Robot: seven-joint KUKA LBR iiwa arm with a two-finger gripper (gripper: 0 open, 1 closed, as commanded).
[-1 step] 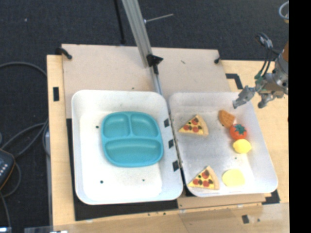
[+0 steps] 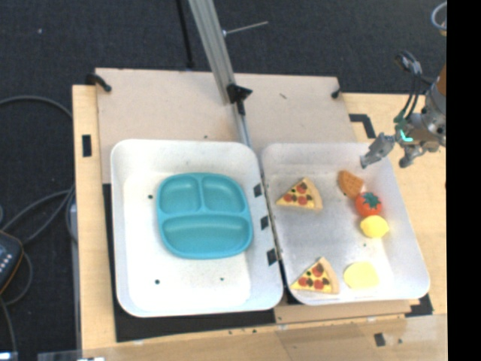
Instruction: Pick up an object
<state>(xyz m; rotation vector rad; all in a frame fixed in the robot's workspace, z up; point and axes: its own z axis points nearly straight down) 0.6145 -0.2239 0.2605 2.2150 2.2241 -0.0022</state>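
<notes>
- Two pizza slices (image 2: 301,195) (image 2: 317,277), one tomato (image 2: 368,204), one blue plate (image 2: 203,215).
- Pincer (image 2: 392,153), frame's right edge: fingers spread wide, holding and touching nothing.

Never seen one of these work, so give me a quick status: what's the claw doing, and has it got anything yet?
Gripper open, above right bin's far right corner, nothing between fingers. Nearest toy: orange piece, untouched. Nothing in the way.

I see dark speckled carpet (image 2: 90,28) around a pale wooden bench (image 2: 89,224). A tan board (image 2: 165,107) lies on its far half. A metal rail (image 2: 210,36) slants upward (aluminium, I think), and black cables (image 2: 30,209) loop at left.
</notes>
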